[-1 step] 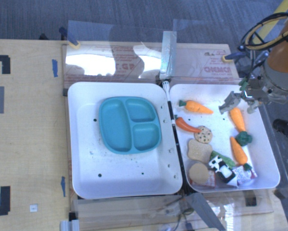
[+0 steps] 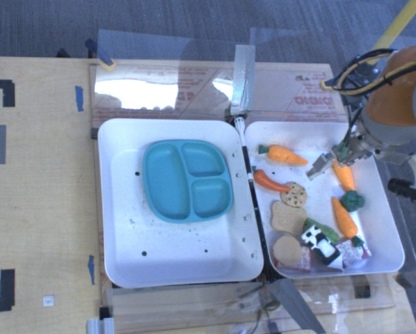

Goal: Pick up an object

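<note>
1. Your claw [image 2: 331, 160] hangs over the far part of the right bin [image 2: 396, 252], fingers spread, gripping nothing, beside a carrot [image 2: 344, 176].
2. A second carrot [image 2: 286, 154] lies to its left, a third [image 2: 344, 218] nearer.
3. The near pile [image 2: 323, 245] of toys overlaps and is hard to sort out.
4. The left bin [image 2: 117, 207] carries a blue divided tray [image 2: 188, 179]; the tan surface [image 2: 34, 186] lies beyond.

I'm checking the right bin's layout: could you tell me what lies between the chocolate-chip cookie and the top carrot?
In the camera view, an orange-red chili pepper lies between the cookie and the top carrot.
</note>
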You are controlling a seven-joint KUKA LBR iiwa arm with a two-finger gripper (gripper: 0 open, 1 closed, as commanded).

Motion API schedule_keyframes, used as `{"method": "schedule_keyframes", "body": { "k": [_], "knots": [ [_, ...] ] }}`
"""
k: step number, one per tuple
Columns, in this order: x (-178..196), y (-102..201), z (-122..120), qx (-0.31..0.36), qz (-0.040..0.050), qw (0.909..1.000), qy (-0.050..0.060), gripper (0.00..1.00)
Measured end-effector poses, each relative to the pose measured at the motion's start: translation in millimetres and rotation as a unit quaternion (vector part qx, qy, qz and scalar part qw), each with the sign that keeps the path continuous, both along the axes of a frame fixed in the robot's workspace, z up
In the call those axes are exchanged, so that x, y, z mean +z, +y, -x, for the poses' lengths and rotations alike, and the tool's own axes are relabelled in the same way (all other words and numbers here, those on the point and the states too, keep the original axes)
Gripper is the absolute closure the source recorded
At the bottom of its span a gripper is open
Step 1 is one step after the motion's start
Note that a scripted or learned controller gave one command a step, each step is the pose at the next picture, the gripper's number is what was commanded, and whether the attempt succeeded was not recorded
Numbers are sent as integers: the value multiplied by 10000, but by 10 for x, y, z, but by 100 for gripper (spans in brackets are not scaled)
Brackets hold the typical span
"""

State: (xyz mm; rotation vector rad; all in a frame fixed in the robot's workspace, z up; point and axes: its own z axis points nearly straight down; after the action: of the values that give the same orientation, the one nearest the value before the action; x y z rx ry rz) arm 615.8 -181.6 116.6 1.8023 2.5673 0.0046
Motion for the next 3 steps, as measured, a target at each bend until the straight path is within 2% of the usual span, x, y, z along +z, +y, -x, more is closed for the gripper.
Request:
{"method": "schedule_keyframes", "body": {
  "k": [1, 2, 3],
  "knots": [
    [-163, -280, 227, 576, -50, 9983, -97, 0],
    [838, -386, 7, -110, 21, 9999, -47, 0],
    [-197, -359, 26, 647, -19, 9979, -2, 0]
  ]
}}
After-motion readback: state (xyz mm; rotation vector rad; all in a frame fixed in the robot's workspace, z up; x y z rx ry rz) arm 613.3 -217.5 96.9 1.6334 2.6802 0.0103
